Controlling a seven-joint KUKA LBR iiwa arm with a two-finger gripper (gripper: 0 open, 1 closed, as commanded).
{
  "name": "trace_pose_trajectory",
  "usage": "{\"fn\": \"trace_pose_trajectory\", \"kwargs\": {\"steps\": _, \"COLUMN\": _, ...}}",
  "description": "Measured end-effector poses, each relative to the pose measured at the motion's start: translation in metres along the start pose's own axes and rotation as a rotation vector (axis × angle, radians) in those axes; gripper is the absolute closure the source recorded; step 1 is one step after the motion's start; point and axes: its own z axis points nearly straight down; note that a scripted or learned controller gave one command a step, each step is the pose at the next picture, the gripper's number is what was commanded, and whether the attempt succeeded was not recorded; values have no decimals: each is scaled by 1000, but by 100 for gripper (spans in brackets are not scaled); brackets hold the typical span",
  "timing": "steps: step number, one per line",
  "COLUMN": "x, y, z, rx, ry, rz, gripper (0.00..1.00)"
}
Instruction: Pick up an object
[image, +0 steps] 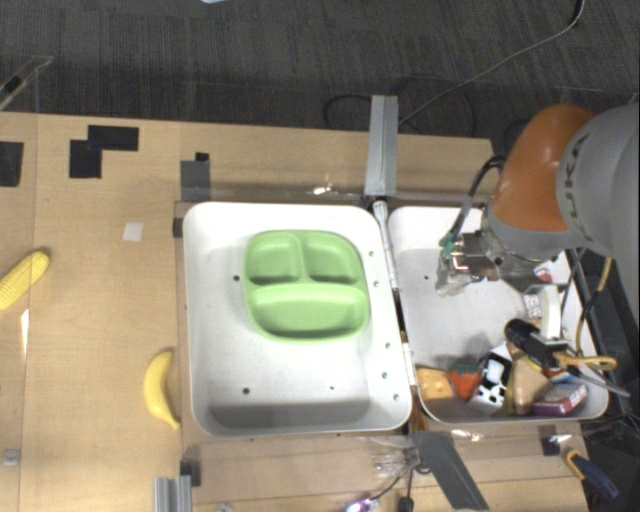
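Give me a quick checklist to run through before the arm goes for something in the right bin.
1. Gripper over the shallow white right bin: ok, at its upper part.
2. Finger state: cannot tell.
3. Gripper above the targets: not ok; the pile of small toys lies along the bin's near edge, apart from it.
4. Single target separable: cannot tell; the toys touch and overlap.
5. Green three-compartment plastic tray out of the way: ok, in the white left bin.
6. Yellow banana and yellow corn cob out of the way: ok, on the wooden bench.
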Motion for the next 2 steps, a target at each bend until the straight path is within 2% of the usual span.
{"fn": "trace_pose_trajectory", "kwargs": {"steps": 1, "x": 0, "y": 0, "z": 0, "rx": 0, "ry": 0, "rz": 0, "gripper": 0}}
{"fn": "trace_pose_trajectory", "kwargs": {"steps": 2, "x": -74, "y": 7, "z": 7, "rx": 0, "ry": -1, "rz": 30, "gripper": 0}}
